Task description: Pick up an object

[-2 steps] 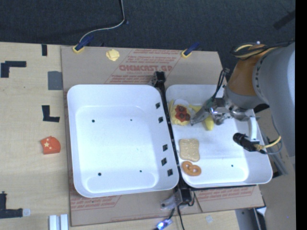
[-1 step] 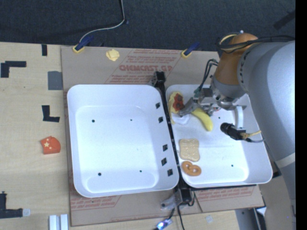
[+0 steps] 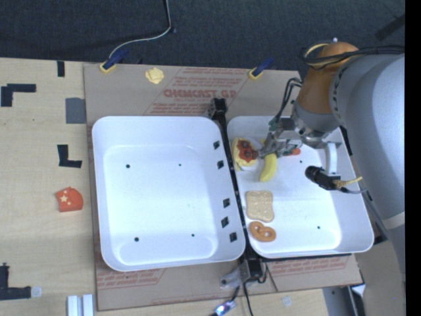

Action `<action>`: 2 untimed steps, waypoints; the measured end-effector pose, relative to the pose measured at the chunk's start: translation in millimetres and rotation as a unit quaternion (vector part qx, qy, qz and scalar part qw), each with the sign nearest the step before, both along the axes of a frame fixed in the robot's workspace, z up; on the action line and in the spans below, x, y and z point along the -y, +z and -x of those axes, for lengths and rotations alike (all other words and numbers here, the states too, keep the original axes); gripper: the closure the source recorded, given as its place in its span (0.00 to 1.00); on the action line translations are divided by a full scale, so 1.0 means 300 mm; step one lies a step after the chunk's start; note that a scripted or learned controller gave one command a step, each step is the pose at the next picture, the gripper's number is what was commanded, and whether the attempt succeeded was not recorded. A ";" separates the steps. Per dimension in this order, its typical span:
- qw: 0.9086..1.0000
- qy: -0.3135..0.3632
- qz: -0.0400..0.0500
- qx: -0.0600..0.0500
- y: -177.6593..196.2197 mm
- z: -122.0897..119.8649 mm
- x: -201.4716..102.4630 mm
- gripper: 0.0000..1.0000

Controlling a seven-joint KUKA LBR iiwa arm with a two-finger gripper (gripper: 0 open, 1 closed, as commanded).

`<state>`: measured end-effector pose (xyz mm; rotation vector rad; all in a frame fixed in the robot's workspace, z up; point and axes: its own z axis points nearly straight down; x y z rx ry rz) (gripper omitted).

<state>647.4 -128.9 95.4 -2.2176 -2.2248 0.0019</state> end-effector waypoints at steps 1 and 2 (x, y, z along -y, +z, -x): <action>1.000 0.002 -0.001 0.005 0.318 -0.068 -0.274 1.00; 1.000 0.002 -0.001 0.000 0.325 -0.016 -0.546 1.00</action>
